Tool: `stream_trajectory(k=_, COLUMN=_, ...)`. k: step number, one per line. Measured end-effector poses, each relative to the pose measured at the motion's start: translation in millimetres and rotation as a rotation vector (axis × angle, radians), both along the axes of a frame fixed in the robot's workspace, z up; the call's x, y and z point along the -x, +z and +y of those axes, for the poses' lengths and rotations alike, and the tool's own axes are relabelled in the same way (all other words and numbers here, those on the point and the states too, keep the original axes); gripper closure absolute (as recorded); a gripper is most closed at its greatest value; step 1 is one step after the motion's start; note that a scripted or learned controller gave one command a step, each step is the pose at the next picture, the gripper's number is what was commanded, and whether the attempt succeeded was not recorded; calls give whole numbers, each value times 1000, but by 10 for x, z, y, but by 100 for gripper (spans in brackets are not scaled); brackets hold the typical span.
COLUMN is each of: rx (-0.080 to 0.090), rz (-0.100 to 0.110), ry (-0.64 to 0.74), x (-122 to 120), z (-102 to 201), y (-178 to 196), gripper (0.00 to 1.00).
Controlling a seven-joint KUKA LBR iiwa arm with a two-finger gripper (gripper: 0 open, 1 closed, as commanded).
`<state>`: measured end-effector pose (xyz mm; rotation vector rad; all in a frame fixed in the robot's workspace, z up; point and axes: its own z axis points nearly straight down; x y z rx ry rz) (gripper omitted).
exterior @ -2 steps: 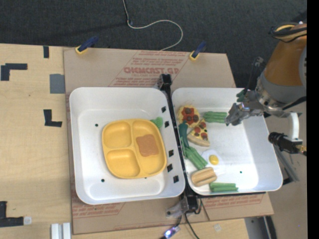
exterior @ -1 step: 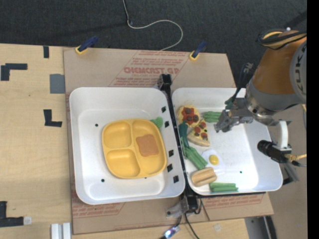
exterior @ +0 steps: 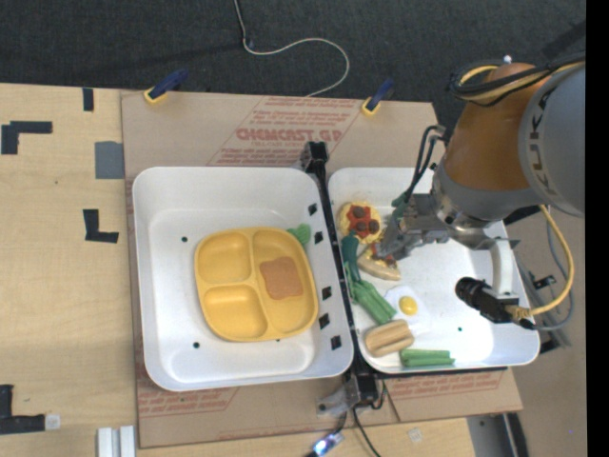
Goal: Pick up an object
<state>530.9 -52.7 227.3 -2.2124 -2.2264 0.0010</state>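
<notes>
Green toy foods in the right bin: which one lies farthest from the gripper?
The short green piece at the right bin's near edge, beside the hot dog; the others lie nearer the gripper.

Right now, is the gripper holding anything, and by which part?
Cannot tell. The gripper is down over the pizza slice in the right bin; no item visibly sits between its fingers.

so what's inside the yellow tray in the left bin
The yellow tray has several compartments. One holds a flat brown patty, the right-hand one. The others look bare. Whatever lies under the patty is covered, and so is the bin floor beneath the tray.
</notes>
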Motion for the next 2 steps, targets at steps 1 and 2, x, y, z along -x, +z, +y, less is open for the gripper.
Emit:
stream_trajectory(k=1, rx=1, rz=2, ry=-5, x=224, z=133, y=-5, gripper=100)
stream_trajectory(k=2, rx=2, rz=1, ry=-5, x=155, z=246, y=-131, gripper=100)
